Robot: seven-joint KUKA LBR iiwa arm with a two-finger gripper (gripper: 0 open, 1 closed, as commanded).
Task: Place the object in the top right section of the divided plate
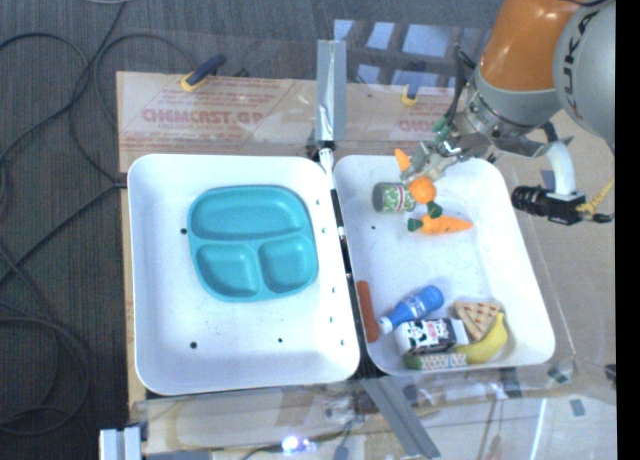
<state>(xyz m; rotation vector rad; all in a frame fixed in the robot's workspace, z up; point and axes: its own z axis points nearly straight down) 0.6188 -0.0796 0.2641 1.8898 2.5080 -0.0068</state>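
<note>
End effector (432, 151) above right bin's far clutter; we cannot tell its finger state.
Orange toy carrot (444, 225) lies beside grey can (393, 197); a crowded grasp may slip. Teal divided plate (252, 241) sits well apart.

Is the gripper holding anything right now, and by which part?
Cannot be told. The gripper sits low over the right bin, right by the small orange ball and the can, but no hold is visible.

Divided plate (252, 241) in left bin (160, 338) sits unobstructed, open above. Right bin (520, 258) is crowded: can (393, 197), carrot (445, 225) at back; bottle (415, 306), banana (482, 344) at front.
</note>
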